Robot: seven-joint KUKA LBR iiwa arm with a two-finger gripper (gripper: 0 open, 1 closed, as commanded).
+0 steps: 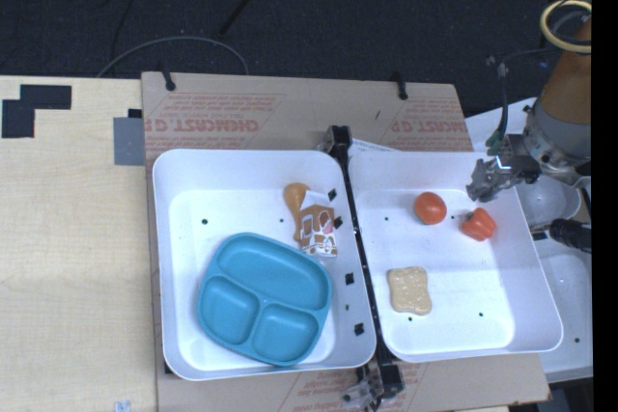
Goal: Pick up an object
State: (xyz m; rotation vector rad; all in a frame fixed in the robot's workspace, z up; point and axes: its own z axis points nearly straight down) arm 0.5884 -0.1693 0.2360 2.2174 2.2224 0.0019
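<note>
In the right bin [541,328] lie a round red tomato [430,207], a red-orange pepper-like piece [478,225] near the right wall, and a tan slice of toast [409,290] toward the front. My gripper [486,182] hangs over the right bin's far right corner, just above the red-orange piece and to the right of the tomato. Nothing shows between its fingers. The left bin [179,207] holds a blue divided plate [263,297], a small patterned carton [317,233] and a brown drumstick-shaped toy [295,199].
The grey arm with its orange band [568,82] enters from the right edge, above the right bin's far corner. A black divider [352,246] runs between the two bins. Cardboard [290,116] lies under the bins, with wooden bench [68,236] to the left.
</note>
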